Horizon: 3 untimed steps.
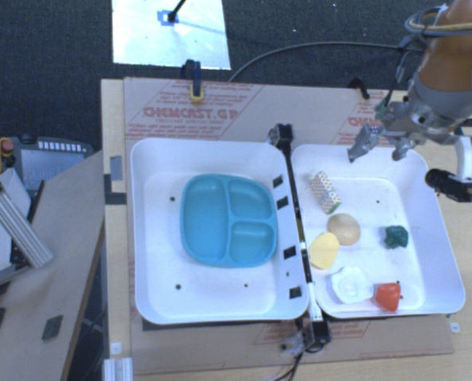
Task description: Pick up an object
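Observation:
My gripper [378, 148] hangs over the far edge of the right bin [434, 213], its two fingers spread apart and open with nothing between them. Below it in that bin lie a patterned cylinder [324, 191], a tan round object [343, 228], a yellow piece [324, 250], a dark green object [395, 236], a white lid-like item [349, 284] and a red object [388, 295]. All sit nearer the camera than the gripper.
The left bin [160, 284] holds a blue divided plate [228, 219]. A black clamp strip [293, 213] runs between the bins. The arm's orange band [456, 46] rises at the upper right. Cardboard lies under both bins.

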Motion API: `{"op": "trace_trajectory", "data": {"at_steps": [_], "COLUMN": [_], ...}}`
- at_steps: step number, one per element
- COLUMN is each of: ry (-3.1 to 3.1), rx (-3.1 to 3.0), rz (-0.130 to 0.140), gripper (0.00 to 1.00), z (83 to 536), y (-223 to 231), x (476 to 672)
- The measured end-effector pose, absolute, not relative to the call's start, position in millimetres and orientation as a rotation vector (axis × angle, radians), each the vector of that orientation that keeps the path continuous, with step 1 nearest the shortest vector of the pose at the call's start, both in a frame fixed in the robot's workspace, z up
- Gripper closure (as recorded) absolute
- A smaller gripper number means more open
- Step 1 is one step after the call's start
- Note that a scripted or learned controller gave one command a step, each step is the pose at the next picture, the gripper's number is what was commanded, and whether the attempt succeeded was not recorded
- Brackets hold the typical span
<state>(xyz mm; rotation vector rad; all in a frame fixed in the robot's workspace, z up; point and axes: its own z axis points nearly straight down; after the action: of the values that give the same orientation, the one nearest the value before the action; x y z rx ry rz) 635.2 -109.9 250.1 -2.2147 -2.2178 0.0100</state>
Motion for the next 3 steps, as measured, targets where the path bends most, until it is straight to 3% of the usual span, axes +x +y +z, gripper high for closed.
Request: {"op": "trace_trajectory", "data": {"at_steps": [1,3], "ry": [-2.226,-2.229], "rx": [-2.219,-2.213], "rz": [-0.001,0.001], "gripper": [0.00,0.00], "z": [257.0,157.2], "y": [-109.7,-97.8], "x": [637.3,644.9]}}
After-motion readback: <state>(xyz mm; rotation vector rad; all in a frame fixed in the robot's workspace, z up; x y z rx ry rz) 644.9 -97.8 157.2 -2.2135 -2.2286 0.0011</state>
